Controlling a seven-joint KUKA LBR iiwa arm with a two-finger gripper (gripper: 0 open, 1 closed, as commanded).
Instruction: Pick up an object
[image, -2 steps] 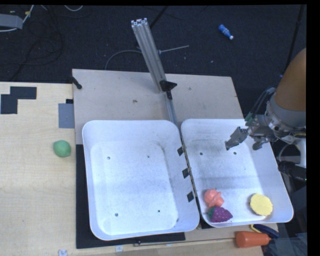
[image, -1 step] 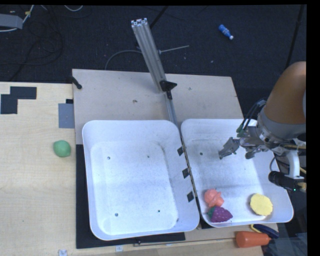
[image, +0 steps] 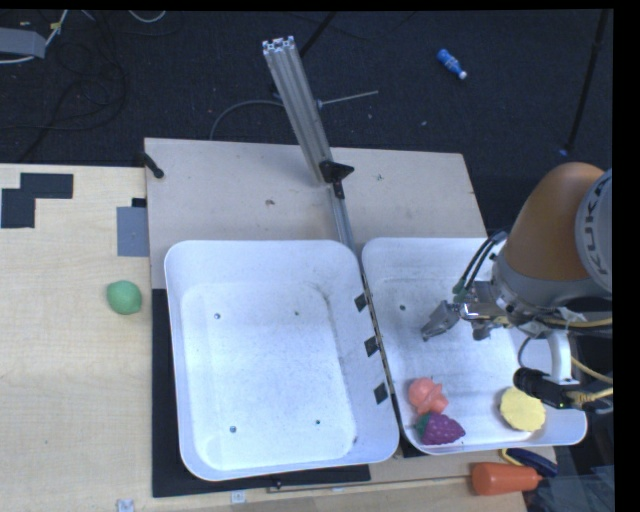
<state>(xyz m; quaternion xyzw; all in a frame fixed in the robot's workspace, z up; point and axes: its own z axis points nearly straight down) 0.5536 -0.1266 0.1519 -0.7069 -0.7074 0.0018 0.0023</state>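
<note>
In the right bin (image: 420, 265) lie three small objects near its front edge: an orange-pink lump (image: 428, 394), a purple grape-like piece (image: 441, 429) just in front of it, and a yellow round piece (image: 522, 410) at the front right. My gripper (image: 460, 327) hangs over the middle of the right bin, behind these objects and apart from them. Its fingers are spread, so it is open, and nothing sits between them. The grey arm with its orange band (image: 552, 225) comes in from the right.
The left bin (image: 190, 262) stands beside the right one, with black clips along the shared rim. A green ball (image: 124, 297) rests on the wooden bench to the left. An orange object (image: 505, 478) lies in front of the right bin. A metal rail (image: 300, 105) slants up behind.
</note>
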